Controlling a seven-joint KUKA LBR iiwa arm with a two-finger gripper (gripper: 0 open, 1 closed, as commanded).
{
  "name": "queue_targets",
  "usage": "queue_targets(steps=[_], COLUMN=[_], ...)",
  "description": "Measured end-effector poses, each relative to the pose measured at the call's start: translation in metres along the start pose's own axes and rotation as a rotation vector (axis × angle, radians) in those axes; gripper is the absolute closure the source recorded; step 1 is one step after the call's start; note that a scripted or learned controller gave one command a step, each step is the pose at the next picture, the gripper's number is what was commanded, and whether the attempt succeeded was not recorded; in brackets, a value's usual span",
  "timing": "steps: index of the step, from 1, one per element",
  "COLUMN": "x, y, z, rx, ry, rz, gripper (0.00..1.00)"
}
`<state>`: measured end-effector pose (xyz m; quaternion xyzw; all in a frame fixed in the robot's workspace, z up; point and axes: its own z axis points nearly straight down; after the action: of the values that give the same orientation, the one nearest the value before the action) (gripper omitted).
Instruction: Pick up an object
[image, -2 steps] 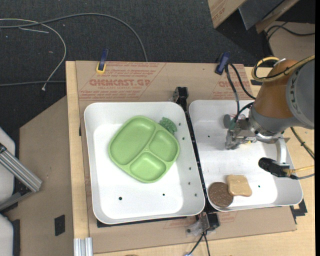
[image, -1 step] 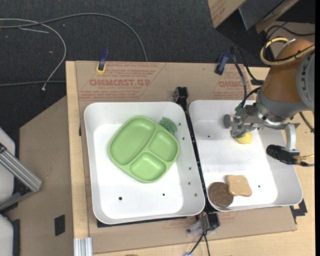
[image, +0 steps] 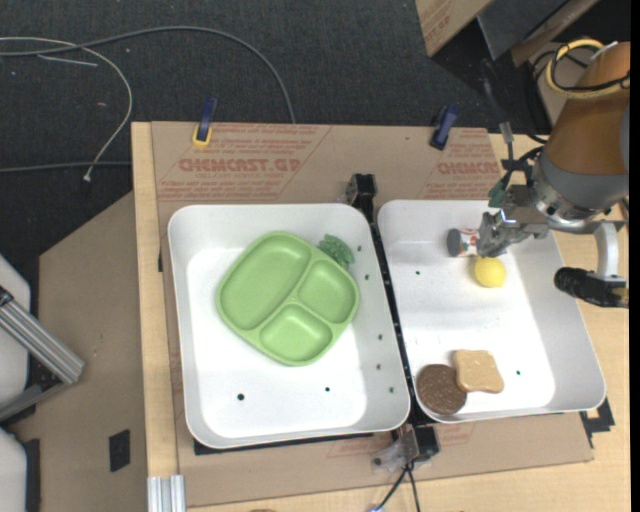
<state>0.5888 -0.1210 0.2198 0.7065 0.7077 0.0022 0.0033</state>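
Brown patty (image: 440, 389) beside toast (image: 478, 371); fingers (image: 490, 243) just above yellow ball (image: 490, 272), grip state unclear.

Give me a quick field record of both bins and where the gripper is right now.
left bin: green divided plate, small green leafy item at its upper right edge
right bin: yellow ball, brown round patty, toast slice
gripper: low in right bin, just above yellow ball
grasp: nothing visibly held
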Motion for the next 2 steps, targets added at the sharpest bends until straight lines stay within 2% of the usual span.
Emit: queue_targets(steps=[1, 2], x=[0.058, 0.117], y=[-0.012, -0.027], z=[0.008, 0.011], rx=[0.011, 0.012], ry=[0.005, 0.005], rz=[-0.004, -0.004], gripper=[1.00, 1.00])
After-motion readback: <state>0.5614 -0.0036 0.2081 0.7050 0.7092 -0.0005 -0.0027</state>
